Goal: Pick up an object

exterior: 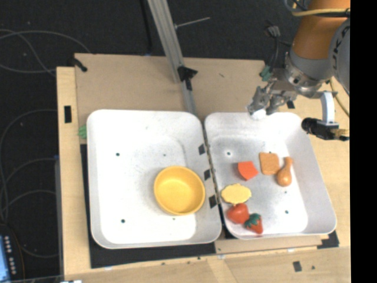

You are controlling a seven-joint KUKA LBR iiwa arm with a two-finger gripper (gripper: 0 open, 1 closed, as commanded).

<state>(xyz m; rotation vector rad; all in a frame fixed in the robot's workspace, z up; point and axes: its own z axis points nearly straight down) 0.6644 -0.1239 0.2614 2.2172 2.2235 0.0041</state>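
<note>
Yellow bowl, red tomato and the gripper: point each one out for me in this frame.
Yellow bowl (178,190), camera view, on its inner floor, in the left bin.
Red tomato (237,213), camera view, on its rounded top.
Gripper (263,106), camera view, at its fingertips over the right bin's far rim.

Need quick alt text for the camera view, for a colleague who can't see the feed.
The gripper hangs over the far edge of the right bin, above small toy foods: an orange block, tan slice, yellow piece and strawberry. A yellow bowl sits in the left bin.
</note>
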